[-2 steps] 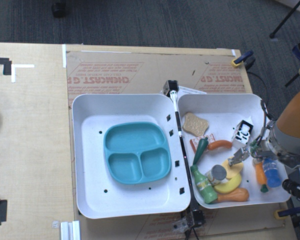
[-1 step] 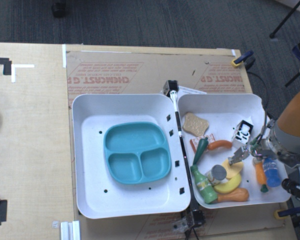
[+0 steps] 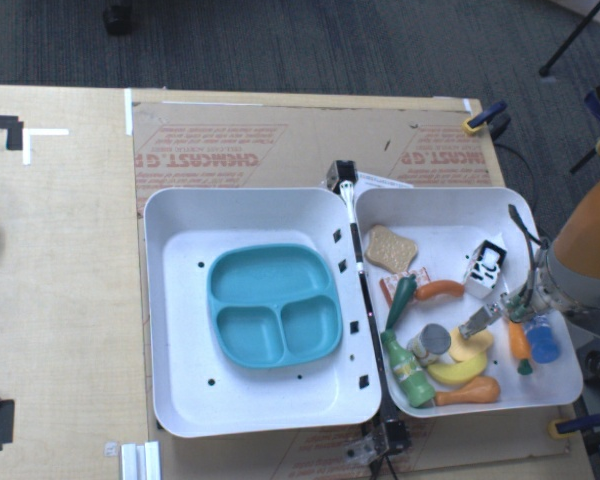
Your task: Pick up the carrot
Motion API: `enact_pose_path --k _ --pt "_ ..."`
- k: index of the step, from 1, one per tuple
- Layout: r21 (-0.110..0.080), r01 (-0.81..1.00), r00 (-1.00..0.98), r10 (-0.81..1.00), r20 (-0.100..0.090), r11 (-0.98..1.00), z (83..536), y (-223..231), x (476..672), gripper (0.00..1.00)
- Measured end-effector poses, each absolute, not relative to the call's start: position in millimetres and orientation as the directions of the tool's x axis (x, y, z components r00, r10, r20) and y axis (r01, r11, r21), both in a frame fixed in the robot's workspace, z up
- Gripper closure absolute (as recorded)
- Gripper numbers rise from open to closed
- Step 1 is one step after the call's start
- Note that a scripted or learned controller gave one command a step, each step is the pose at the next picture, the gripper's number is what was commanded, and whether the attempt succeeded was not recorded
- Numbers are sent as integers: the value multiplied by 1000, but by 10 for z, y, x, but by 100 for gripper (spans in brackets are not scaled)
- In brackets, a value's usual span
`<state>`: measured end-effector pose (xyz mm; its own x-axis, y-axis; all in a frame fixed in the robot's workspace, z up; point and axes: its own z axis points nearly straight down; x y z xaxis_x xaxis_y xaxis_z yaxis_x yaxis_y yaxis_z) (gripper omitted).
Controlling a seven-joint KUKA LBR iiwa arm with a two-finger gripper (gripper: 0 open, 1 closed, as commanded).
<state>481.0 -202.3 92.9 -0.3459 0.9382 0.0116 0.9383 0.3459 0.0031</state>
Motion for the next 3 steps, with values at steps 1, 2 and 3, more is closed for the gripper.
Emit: enact_pose_path --k 1,2,3 --pt "11 939 -344 939 1 344 1034 -2040 4843 100" --pt "0 975 -223 975 0 223 1001 -1363 4948 100" --pt "-2 999 32 999 -3 -32 2235 -1041 5592 100"
